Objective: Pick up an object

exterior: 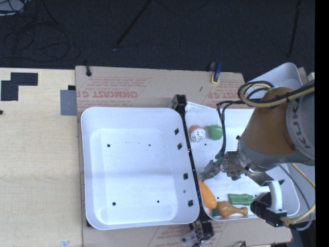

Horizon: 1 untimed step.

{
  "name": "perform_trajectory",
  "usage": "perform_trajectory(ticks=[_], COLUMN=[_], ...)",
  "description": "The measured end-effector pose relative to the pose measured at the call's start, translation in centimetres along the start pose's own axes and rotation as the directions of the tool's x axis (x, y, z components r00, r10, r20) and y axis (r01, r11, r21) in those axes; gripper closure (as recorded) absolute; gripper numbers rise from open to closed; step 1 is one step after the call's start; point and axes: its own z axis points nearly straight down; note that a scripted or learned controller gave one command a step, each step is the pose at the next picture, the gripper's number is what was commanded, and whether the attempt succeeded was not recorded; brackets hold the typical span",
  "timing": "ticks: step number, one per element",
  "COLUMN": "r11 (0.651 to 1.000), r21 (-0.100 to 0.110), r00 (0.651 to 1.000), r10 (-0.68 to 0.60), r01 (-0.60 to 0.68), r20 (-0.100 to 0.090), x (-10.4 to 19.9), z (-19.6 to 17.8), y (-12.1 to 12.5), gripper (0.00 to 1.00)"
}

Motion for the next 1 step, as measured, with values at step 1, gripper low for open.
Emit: perform_trajectory(ticks=[1], r11=[1.0], r21=[0.001], r00=[1.0], r10=[-0.009], r01=[0.009], r20=[-0.002], x=[13.59], z=[0.08], y=[-0.05], gripper=[0.0])
